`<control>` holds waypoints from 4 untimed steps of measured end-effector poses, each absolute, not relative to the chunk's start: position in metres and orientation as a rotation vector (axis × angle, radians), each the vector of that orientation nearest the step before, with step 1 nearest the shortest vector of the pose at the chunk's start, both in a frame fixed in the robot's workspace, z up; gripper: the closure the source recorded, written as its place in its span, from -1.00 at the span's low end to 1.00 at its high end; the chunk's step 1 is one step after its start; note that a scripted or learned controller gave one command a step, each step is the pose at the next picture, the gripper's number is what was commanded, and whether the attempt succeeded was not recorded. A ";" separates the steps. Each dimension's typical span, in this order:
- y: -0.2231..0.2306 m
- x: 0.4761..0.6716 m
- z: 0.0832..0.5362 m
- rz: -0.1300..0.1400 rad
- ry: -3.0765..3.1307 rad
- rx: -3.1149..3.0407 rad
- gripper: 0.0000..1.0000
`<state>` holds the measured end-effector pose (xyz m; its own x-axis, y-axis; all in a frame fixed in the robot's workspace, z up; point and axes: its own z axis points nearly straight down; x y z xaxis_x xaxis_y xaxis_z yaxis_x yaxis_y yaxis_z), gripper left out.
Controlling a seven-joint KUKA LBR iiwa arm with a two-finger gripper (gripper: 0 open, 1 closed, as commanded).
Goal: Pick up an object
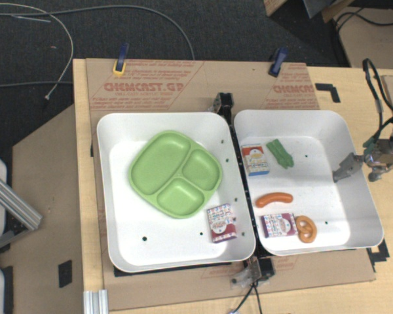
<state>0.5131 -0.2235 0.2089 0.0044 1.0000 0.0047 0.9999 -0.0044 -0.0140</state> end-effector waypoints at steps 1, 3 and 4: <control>-0.223 0.516 0.216 0.000 -2.221 -2.221 -1.00; -0.214 0.524 0.115 0.000 -2.220 -2.219 -1.00; -0.213 0.523 0.083 0.002 -2.219 -2.218 -1.00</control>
<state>0.5234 -0.2129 0.0834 -0.0006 1.0000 0.0025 1.0000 0.0006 -0.0039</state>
